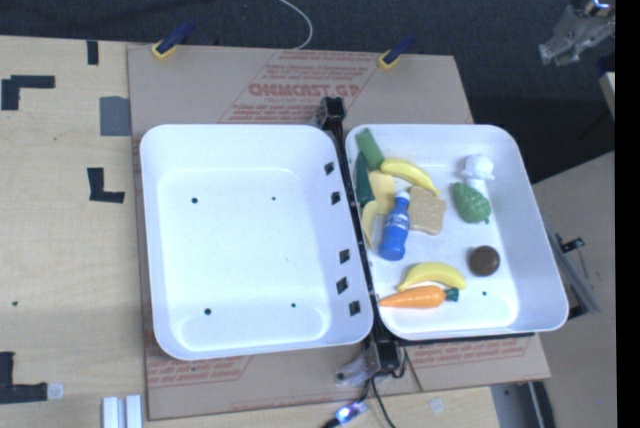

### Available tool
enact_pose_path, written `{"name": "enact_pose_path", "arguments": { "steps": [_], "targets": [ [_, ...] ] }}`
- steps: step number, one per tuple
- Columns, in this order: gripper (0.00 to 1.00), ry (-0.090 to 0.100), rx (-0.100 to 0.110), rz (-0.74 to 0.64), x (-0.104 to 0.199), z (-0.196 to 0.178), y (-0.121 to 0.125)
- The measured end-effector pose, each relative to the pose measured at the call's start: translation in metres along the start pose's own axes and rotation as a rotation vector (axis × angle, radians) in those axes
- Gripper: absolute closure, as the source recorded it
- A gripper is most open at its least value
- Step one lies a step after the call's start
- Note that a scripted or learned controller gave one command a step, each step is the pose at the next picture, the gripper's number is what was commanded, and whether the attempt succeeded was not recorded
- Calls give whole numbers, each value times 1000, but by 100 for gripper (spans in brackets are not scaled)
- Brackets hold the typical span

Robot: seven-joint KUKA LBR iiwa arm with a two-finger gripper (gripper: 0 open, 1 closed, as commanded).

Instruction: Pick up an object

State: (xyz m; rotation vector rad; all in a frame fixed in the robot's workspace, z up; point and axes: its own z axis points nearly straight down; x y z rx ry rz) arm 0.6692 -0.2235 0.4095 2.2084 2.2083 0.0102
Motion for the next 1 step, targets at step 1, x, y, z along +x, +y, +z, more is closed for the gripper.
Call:
{"name": "enact_pose_path", "arguments": {
  "steps": [1],
  "targets": [
    [100, 13, 29, -10, 130, 135, -4]
  ]
}}
